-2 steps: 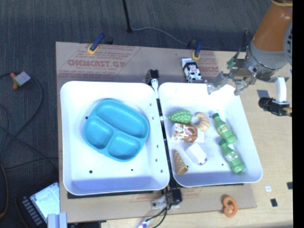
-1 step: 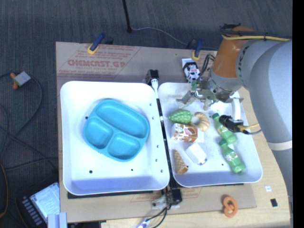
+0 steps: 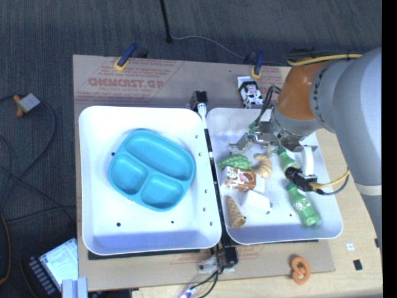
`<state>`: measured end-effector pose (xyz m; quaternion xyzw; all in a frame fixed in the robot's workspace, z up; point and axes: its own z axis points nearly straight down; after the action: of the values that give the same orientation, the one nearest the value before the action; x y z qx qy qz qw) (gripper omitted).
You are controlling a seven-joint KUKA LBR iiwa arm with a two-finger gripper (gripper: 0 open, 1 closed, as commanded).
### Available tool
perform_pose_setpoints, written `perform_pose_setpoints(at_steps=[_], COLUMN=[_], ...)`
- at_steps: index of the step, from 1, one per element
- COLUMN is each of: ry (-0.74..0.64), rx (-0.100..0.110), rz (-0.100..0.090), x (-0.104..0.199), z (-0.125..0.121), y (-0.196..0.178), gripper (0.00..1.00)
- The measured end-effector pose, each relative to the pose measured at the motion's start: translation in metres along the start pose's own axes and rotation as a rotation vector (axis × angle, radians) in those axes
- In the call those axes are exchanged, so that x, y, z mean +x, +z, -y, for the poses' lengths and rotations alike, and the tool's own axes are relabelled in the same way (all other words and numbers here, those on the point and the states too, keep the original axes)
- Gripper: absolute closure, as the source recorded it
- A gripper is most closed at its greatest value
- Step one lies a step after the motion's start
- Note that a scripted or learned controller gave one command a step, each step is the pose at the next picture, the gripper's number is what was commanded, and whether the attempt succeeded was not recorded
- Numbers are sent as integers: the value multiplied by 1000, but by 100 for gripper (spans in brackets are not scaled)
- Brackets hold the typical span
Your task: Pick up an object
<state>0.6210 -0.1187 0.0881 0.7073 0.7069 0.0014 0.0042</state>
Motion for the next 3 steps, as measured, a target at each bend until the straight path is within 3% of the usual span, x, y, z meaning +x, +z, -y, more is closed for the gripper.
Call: perform_pose_setpoints(at_steps=[1,2,3], ry=[0,-1,2], rx=[10,-12,-12], rz=[-3,3,5], x=[-15,-10,-12], z=[79,131,131], y=[-14,-2,-12], gripper=[0,0,100])
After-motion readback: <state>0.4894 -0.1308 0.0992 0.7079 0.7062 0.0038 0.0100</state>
